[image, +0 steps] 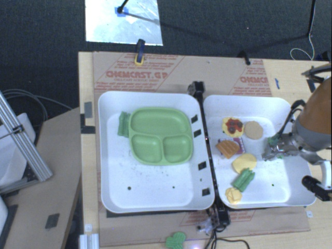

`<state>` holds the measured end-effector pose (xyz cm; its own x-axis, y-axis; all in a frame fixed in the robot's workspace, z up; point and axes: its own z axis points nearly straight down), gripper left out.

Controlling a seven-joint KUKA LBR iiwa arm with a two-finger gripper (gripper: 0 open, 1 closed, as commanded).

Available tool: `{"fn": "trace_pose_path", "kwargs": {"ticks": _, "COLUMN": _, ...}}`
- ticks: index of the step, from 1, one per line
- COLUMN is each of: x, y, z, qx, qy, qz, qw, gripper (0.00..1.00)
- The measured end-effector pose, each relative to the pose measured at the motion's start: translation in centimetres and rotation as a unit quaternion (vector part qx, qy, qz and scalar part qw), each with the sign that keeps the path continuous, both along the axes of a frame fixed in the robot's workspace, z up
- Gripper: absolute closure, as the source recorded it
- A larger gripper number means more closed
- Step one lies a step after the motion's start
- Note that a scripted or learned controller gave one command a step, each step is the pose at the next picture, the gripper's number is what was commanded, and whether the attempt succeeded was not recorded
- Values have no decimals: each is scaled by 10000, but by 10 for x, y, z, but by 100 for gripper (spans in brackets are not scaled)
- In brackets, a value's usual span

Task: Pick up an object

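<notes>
tool [271, 152]: hovering low in right bin [270, 108], right of the toys; can't tell its state
target: yellow piece [244, 163], sitting just left of tool
handling: looking light, rigid, smooth plastic; likely slippery, so pinching across the narrow width
neighbours: waffle [228, 148] and green piece [242, 180] crowding it
room: bare floor lying right of the pile; far wall near

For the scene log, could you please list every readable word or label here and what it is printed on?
"CHEMCAST GP": red print on the brown board behind the left bin.
The same red print on the board behind the right bin, partly cut off; small lines beneath are too blurred to read.
</notes>
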<state>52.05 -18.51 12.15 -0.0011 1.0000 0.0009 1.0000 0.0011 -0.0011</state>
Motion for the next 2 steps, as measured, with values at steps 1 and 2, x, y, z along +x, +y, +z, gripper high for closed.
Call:
{"fn": "trace_pose_path", "kwargs": {"ticks": 1, "x": 51, "y": -9, "z": -38, "qx": -14, "qy": -28, "qz": 22, "qw": 10000, "gripper": 100}}
{"fn": "trace_pose_path", "kwargs": {"ticks": 2, "x": -14, "y": 18, "z": -27, "qx": 7, "qy": 12, "qz": -5, "qw": 10000, "gripper": 100}}
